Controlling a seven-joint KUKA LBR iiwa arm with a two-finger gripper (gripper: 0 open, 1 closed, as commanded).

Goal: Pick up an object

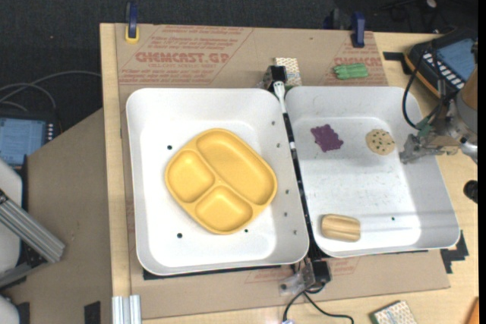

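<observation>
Bins (152, 239) side by side: left holds a yellow plate (220, 180); right holds a bun (340, 228), purple grapes (327, 137) and a cookie (380, 141). Gripper (414, 148) sits just right of the cookie; its spread I cannot tell.

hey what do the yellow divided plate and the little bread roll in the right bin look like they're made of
The yellow divided plate looks like moulded plastic: one even colour, smooth rounded compartment walls, soft sheen. The bread roll is probably a toy, plastic or foam: a uniform tan surface with a faint gloss, though the view is too coarse to say which. Both white bins look like thin formed plastic.
</observation>
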